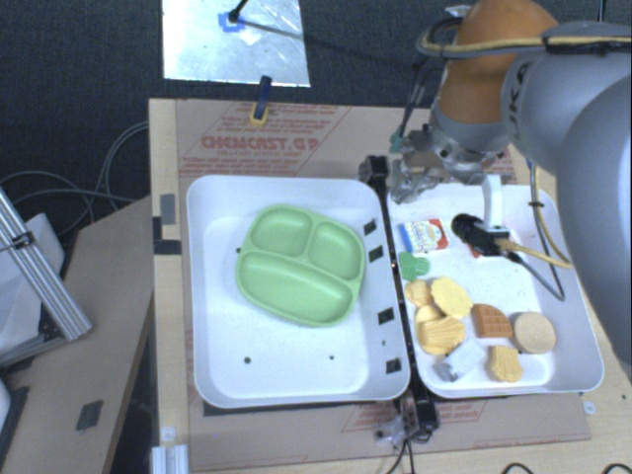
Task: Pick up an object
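So the arm (578, 107) comes in from the right, and the tool (410, 184) sits over the far left corner of the right bin (541, 282), right by the wall the two bins share. Honestly I can't tell whether the tool is spread or pressed together; it's a dark blur from this angle. Nothing I can see is gripped in it.

All the small stuff is in the right bin. Closest to the tool is a red and white packet (425, 235), lying flat just in front of it and apart from it. Just below the packet there's a little green piece (413, 265) against the shared wall. Then there's a cluster toward the near end: a round yellow chip (450, 296), a ridged yellow piece (440, 336) touching it, a brown waffle square (490, 320) next to those, a round tan cookie (534, 332) on its right, another yellow bit (504, 364) by the near wall, and a greyish scrap (456, 367) I can't make out properly.

The left bin (286, 358) has a green divided plate (301, 265), sitting flat a bit toward the far side. Both bins rest on a cardboard sheet (267, 141) with red lettering on the table.
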Tool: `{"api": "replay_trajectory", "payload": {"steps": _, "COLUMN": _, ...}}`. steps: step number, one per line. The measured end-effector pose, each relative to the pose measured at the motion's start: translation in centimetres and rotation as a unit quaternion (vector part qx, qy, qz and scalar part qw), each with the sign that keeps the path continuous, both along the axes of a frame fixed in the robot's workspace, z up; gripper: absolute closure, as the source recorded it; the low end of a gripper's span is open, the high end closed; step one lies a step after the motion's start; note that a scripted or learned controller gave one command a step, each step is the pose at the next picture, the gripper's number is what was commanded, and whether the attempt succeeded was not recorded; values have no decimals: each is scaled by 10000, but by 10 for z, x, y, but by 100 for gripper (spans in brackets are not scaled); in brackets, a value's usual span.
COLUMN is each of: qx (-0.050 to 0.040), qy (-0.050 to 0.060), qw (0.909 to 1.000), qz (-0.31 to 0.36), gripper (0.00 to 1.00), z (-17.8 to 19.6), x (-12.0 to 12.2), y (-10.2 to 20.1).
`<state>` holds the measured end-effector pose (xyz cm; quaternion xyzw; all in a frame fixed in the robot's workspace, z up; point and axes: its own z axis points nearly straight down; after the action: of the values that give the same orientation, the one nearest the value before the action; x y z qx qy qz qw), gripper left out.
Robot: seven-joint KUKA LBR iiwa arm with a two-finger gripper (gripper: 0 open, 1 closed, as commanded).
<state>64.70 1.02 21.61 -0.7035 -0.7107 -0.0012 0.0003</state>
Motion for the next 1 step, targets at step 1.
{"api": "replay_trajectory", "payload": {"steps": 1, "qx": -3, "qy": -5, "qw": 10000, "qz": -11, "gripper": 100, "z": 13, "x": 1, "y": 33}}
